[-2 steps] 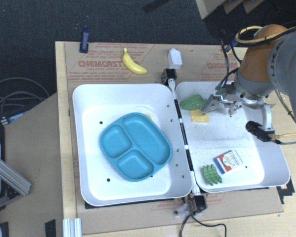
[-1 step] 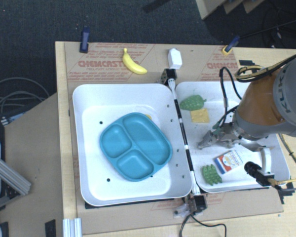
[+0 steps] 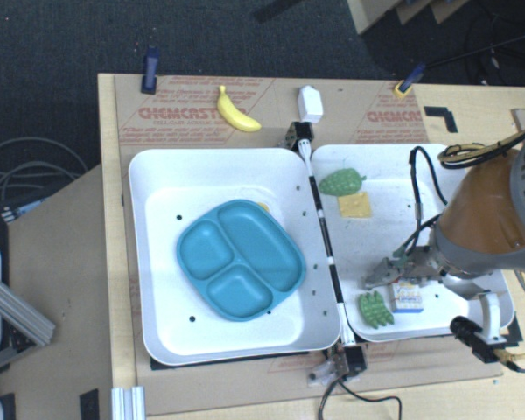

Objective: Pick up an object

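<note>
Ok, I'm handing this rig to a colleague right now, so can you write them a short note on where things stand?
Gripper: low in the right bin, near its front; whether it is open or shut cannot be told, and no grasp is visible.
Right bin: a green leafy toy and a yellow square piece near the back, a green bumpy toy at the front, a small white box just below the gripper.
Left bin: a blue divided plate.
A banana lies on the bench behind the bins.
Done: the approach. Left: grasp and lift an object.
</note>
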`<action>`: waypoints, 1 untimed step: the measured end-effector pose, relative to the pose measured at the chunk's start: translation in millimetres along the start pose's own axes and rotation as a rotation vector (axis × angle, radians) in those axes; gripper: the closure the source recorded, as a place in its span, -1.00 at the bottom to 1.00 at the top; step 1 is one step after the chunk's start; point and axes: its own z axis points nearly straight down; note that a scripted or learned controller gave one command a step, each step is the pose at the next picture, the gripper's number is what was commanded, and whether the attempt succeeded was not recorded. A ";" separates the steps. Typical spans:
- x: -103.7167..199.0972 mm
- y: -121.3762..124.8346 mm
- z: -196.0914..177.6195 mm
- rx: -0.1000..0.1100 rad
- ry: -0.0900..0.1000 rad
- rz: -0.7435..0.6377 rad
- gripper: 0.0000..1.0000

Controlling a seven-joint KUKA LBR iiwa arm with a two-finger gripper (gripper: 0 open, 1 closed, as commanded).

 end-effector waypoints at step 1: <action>0.8 0.3 -9.6 -0.001 0.000 0.000 1.00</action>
